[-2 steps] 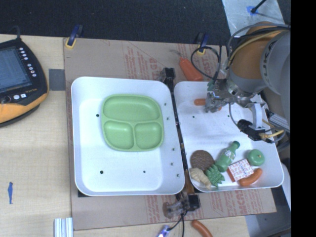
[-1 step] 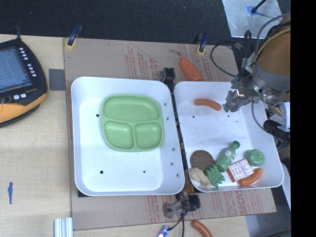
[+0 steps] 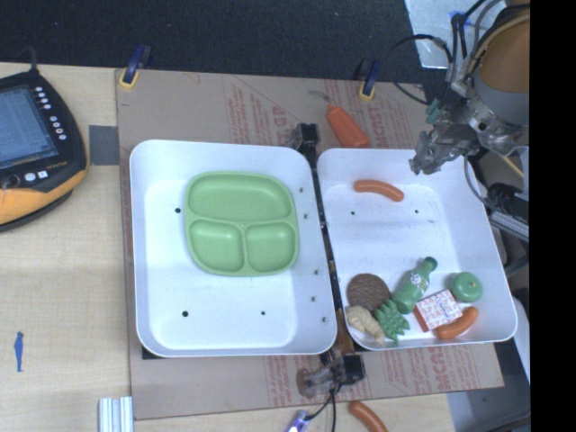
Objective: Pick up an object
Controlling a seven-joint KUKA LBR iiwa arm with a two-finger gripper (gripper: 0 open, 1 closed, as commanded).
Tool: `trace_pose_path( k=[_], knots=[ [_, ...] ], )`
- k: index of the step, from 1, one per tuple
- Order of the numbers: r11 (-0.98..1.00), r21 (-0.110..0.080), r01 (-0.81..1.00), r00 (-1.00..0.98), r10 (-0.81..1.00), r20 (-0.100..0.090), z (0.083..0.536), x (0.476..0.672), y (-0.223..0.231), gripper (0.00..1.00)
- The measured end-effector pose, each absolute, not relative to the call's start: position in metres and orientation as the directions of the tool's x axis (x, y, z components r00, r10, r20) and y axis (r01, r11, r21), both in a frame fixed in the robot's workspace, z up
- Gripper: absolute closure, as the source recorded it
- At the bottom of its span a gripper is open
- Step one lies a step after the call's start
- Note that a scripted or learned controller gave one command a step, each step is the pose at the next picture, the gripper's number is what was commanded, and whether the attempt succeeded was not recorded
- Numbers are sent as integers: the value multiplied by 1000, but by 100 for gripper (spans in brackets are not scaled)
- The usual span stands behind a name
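Gripper first, since that's the whole story: it's up at the upper right of the frame, hanging over the far rim of the right bin, and honestly I can't tell what state it's in from this angle, it's just a dark lump. Nothing visibly in it either, so I'd say the pick hasn't happened yet.

Going left to right: a yellow control pad sits at the far left. The left bin has a green divided plate lying flat in the middle. Between the bins, toward the top, an orange carrot is lying outside on the cardboard.

In the right bin, a sausage lies alone near the top, just left of and below the gripper, so my guess is that's the easiest target. The rest is piled in the lower corner: a brown cookie, a green bottle, a red-and-white box, a green apple.
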State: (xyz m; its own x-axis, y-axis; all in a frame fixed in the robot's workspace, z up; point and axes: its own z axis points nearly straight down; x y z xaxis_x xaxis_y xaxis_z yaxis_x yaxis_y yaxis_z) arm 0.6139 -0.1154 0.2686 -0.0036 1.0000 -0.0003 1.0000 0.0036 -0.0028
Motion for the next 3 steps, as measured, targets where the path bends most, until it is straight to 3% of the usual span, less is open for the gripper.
trace_pose_path(
  k=[1,2,3],
  knots=[
    [5,-2,1000,-5,1000,-1,256,640,-56,100],
    [5,-2,1000,-5,1000,-1,256,640,-56,0],
    [4,-6,1000,-4,1000,-2,137,618,-114,0]
  ],
)
